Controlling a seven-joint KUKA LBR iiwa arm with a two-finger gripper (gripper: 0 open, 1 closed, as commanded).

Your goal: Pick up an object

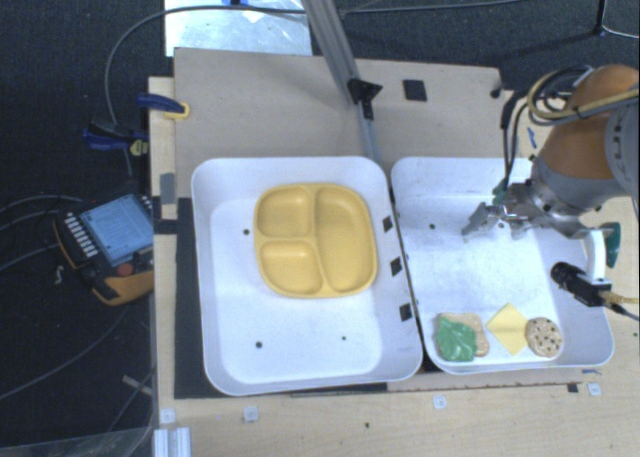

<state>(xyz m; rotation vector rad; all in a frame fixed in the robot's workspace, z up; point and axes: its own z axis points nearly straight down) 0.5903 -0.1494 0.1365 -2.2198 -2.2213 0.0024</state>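
While hovering over the upper part of the right bin [600,350], gripper [478,224] pointing left toward the bin divider, fingers small and blurred against white floor; cannot tell whether spread or closed. Nothing showing between them. Not touching any food item.

Reaching in from the right edge, arm [585,150] bending down over the bin's upper right corner, orange band sitting above grey wrist, dark cables looping around it. Cut off at the frame edge past the band.

Lying along the right bin's bottom edge, well apart from the gripper: green-topped toast [459,337] at left, yellow cheese slice [508,329] just beside it, round cracker [543,337] just beside that, near the corner. Sitting in the left bin [300,345], toward its upper middle: yellow divided plate [316,240] with three compartments.

Partly overlapping the right bin's right rim, a black fitting [577,283]; hard making out what.
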